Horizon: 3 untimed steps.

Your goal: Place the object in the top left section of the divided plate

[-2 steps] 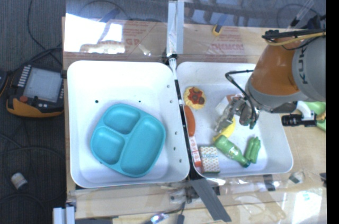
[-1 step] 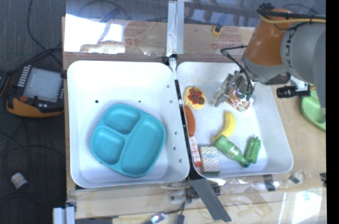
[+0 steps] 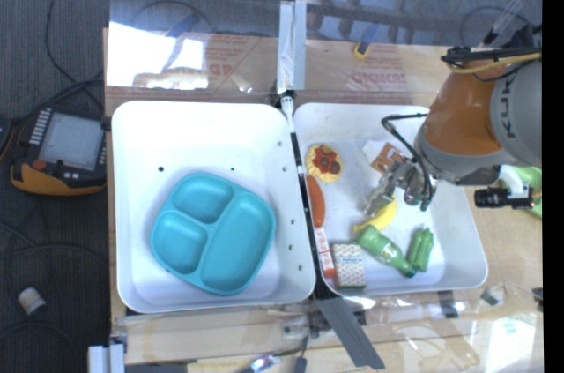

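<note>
I see the divided plate (image 3: pixel 212 232), teal with three sections, lying in the left bin (image 3: pixel 132 151). In the right bin (image 3: pixel 467 248) the gripper (image 3: pixel 401 186) hangs just above a small yellow object (image 3: pixel 381 212). Arm partly covers both; finger spacing: cannot tell. Nearby toys blur together.

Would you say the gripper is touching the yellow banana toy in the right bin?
Cannot tell. In the camera view the gripper hangs right over the banana toy, overlapping it, so any contact is hidden.
</note>
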Motion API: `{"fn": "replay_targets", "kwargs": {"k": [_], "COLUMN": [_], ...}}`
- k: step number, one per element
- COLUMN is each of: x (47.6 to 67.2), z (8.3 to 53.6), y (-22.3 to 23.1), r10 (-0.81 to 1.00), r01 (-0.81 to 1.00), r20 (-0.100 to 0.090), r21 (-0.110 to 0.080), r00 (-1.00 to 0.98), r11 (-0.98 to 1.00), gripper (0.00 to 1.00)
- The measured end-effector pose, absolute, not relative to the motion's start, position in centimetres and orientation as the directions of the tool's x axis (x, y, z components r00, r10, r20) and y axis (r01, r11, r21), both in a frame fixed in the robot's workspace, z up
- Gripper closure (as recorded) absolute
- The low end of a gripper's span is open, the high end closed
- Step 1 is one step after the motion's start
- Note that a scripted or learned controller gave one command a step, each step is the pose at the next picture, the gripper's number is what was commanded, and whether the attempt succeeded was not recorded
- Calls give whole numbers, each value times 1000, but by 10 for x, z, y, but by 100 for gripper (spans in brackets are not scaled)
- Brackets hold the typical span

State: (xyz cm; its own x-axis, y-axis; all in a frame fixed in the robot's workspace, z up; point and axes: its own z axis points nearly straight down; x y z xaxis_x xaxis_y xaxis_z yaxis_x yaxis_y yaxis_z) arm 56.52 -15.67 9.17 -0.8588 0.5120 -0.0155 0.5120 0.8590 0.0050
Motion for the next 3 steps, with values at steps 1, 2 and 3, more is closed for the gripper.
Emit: {"fn": "replay_targets", "kwargs": {"k": [1,2,3], "x": [502,493,556], "z": [92,92,92], "y": [-126,-150,-184], "r10": [517,585,488], "r01": [517,585,488], "r20": [-23,-17,-10], "r21": [5,13,5], "r00": [-856,-811,-873], "r11": [856,811,873], "gripper": [100,100,100]}}
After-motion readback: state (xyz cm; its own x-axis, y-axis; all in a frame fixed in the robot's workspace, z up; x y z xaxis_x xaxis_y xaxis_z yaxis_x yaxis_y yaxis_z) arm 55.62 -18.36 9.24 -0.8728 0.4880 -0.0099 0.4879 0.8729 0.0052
